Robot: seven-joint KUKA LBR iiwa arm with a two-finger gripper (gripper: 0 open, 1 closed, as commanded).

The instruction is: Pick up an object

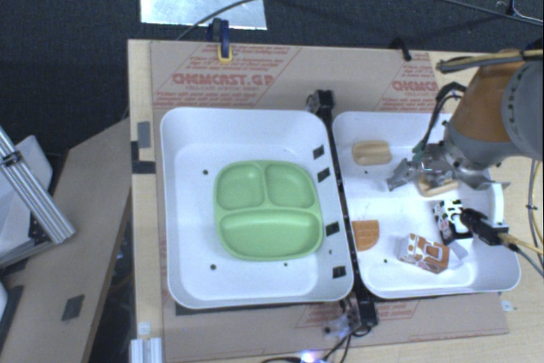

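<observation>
Although the gripper (418, 172) sits over the right bin (510, 272), its spread cannot be told, and nothing shows in it. A tan block (371, 152) lies just beside it, apart. Risk: closing here catches nothing, the offset being uncorrected.

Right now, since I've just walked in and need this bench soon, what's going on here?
The arm reaches in from the right, with its gripper down over the right bin, beside a tan block. I can't see anything held yet. A patterned box and an orange-brown piece lie nearer the front of that bin. A green divided plate sits in the left bin, untouched.
</observation>
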